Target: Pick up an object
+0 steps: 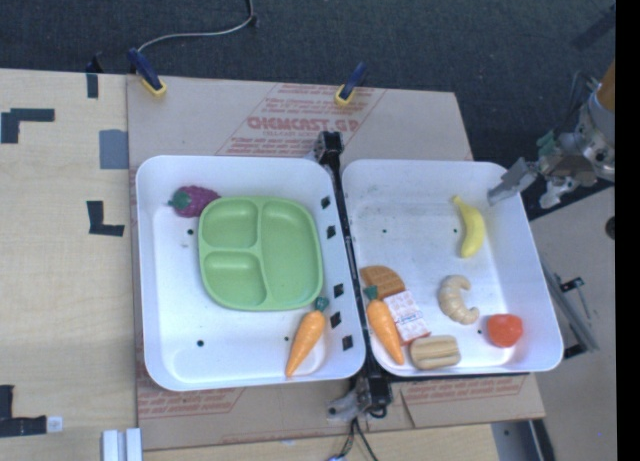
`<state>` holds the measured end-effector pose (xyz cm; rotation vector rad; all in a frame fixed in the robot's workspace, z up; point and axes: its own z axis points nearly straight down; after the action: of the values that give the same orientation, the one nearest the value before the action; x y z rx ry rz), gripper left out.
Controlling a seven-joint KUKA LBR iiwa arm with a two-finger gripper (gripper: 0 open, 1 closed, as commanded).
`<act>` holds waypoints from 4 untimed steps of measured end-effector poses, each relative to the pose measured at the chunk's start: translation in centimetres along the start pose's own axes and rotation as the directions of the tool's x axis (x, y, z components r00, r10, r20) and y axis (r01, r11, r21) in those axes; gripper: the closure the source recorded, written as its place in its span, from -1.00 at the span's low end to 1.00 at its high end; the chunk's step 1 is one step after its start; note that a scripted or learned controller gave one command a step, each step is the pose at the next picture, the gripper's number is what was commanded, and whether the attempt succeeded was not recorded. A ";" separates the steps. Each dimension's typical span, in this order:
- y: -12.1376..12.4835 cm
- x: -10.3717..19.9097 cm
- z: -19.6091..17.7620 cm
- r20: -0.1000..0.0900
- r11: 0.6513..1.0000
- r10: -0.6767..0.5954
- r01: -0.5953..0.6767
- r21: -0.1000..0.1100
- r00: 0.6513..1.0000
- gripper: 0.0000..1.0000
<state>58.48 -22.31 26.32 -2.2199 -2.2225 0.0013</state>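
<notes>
Overhead: gripper [515,181] poised at right bin's [400,181] upper right rim, finger state not discernible — banana [470,228] just beside it inside bin; croissant [458,299], tomato [504,330] nearer; green tray [262,253], carrot [305,342] in left bin [160,279]
</notes>
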 end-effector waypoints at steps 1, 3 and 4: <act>1.7 0.1 16.2 -0.002 1.000 0.000 0.000 0.005 1.000 -1.00; 4.5 0.0 16.6 0.006 1.000 -0.002 0.002 -0.008 1.000 1.00; 7.5 5.9 6.1 0.000 1.000 -0.001 0.001 -0.002 1.000 1.00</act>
<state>65.92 -16.40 20.19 -2.2198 -2.2251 -0.0008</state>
